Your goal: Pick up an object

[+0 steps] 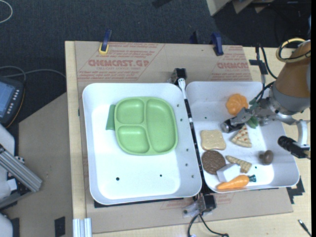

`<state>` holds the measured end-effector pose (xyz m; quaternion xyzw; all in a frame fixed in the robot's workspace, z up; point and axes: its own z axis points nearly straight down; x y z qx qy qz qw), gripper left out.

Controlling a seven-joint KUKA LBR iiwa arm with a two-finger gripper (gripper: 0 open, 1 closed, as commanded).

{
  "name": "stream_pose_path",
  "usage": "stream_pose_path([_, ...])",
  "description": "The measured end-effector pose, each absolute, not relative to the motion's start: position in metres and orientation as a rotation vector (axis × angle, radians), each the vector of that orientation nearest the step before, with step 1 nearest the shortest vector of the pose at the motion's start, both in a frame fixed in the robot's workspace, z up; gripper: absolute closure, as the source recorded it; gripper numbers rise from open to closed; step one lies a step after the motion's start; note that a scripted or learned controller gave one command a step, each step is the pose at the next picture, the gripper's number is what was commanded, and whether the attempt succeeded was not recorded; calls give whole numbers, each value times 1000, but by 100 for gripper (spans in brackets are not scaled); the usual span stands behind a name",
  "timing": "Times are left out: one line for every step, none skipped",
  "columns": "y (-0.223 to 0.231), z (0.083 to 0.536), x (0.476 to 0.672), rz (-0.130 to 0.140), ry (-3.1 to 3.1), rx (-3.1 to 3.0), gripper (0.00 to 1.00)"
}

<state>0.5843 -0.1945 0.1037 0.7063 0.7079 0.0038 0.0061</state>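
The pizza slice (pixel 242 138) lies in the right bin (pixel 284 179), toward the table's right edge, just beside the gripper (pixel 233 124), whose opening cannot be told. It looks light, stiff, flat; grip across its edges.

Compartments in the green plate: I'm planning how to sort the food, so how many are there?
3. The green plate in the left bin has two smaller compartments on its left side, one upper and one lower, and one long compartment down its right side.

green tray (pixel 146 125), white bins (pixel 98 147), orange carrot (pixel 233 183)
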Motion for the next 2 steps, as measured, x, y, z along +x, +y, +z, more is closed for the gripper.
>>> stream_pose_path([-194,115,587,22,2211,2209,100])
stream_pose_path([-197,161,595,3,2218,2216,100])
